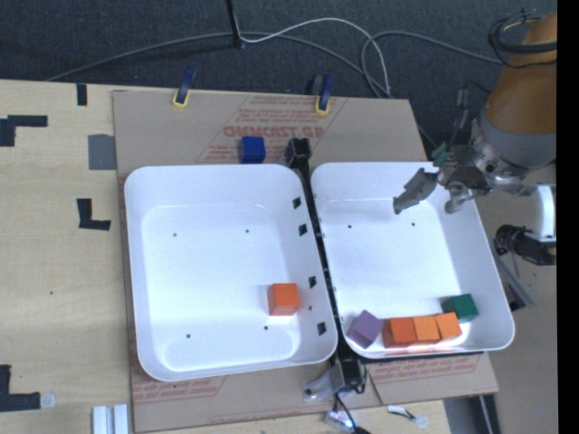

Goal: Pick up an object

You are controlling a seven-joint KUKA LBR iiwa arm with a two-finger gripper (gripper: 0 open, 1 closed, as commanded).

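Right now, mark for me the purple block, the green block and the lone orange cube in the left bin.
purple block (365, 328): camera view, on its top face.
green block (462, 307): camera view, middle of its top.
orange cube (284, 298): camera view, centre of the cube.

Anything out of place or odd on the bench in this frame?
One thing: a blue block sits on the cardboard behind the left bin, outside both bins. The other blocks lie inside: an orange block in the left bin, and four along the right bin's near edge.

even bright light; slight softness
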